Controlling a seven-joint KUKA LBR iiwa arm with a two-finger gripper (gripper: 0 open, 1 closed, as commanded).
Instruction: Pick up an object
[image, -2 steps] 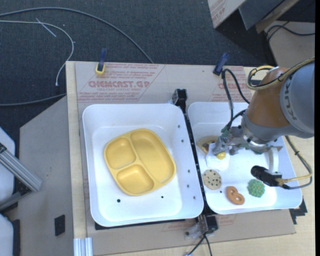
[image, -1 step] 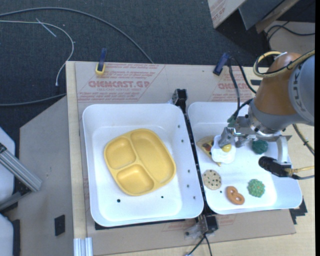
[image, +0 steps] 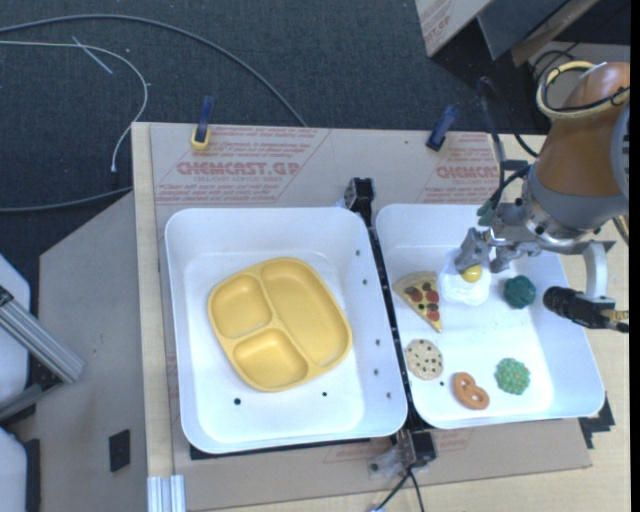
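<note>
A: We see the hand (image: 478, 262) low in the right bin (image: 570, 405), near the middle of its far half. It comes down from the grey arm (image: 575, 165) that enters from the right side.

B: Is the hand open or closed?

A: We cannot tell. The fingers are dark and small here, and they mix with the things under them.

B: What is under it?

A: A white object with a yellow round part (image: 468, 285) lies just at the tip of the hand, touching it or almost touching. We cannot say that it is between the fingers.

B: And around it?

A: Just beside it, toward the right edge of the bin, we see a dark green ball (image: 519, 292). Toward the left edge lies a pizza slice (image: 422, 299). Nearer to the front edge of this bin we see a cookie with dark chips (image: 424, 358), then a pretzel (image: 469, 390) and a light green bumpy piece (image: 513, 376), these two near each other.

B: The other bin?

A: The left bin (image: 200, 250) touches the right one along the middle of the table (image: 240, 150). A yellow tray with three compartments (image: 279, 322) lies in its centre, turned a little. At the far edge of the table we see two blue clamps (image: 205, 120).
</note>
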